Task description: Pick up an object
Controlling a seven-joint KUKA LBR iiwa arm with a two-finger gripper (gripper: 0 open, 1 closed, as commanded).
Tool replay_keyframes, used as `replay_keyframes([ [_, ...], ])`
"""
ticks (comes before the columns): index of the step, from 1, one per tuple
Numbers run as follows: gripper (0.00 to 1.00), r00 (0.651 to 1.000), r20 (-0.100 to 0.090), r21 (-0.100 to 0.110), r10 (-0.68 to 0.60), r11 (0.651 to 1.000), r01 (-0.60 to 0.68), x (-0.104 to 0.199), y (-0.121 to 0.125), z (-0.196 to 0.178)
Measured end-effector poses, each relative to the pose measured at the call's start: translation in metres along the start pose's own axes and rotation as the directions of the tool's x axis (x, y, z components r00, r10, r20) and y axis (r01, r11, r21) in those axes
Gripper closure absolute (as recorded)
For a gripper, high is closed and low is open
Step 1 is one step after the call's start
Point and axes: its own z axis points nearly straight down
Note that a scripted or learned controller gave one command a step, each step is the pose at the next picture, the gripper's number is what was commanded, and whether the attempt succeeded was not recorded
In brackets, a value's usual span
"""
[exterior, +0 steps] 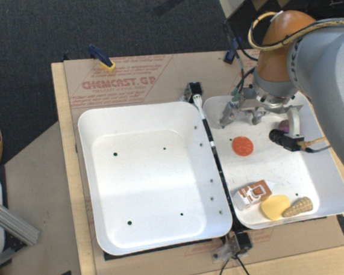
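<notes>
Currently the gripper hovers at the far end of the right bin, its jaw state impossible to tell, holding nothing visibly. Approach seems underway; next, descend onto the red ball just nearer than it.

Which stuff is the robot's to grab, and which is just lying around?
For the job:
- end effector, above the right bin
- red round thing
- brown and white packet
- yellow piece
- tan cone

Just lying about:
- left bin
- blue and yellow clamp
- cardboard sheet
</notes>
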Motion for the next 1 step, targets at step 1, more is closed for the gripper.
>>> replay_keyframes([
  [1, 0.00, 1.000, -0.002, 0.009, 0.004, 1.000, -0.004, 0.0029, -0.0336, 0.0004],
])
